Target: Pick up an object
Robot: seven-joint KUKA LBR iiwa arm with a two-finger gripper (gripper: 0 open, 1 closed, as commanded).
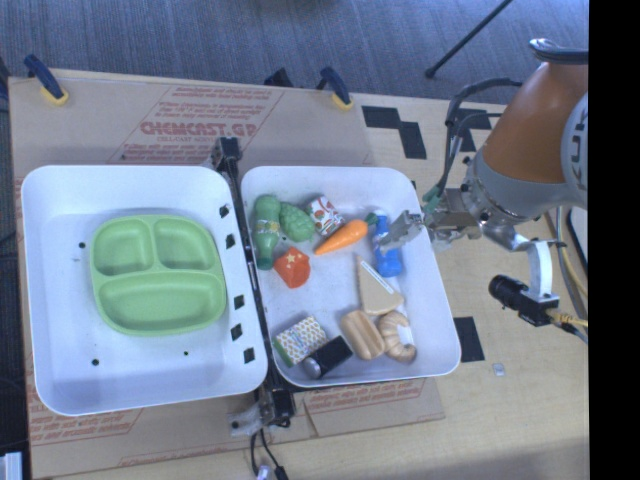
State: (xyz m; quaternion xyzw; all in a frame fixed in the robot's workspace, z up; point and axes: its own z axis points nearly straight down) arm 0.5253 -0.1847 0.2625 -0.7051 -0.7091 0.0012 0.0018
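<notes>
Grey carpet (200, 18) beyond cardboard-covered bench (180, 118)

You look down at a slant from above the bench (500, 388); both shallow white bins (50, 298) lie left of the pincer (405, 226).

This is a robotics lab or test cell — a workbench (500, 398) covered with printed cardboard (200, 123) held down by blue-and-yellow clamps (47, 80), two white bins (40, 298) clipped side by side, and black square markers (395, 123) stuck to the surface. Grey carpet (200, 18) lies beyond the bench, a dark stand leg (480, 23) crosses it, and an industrial arm (535, 128) reaches in — no household furniture
</notes>
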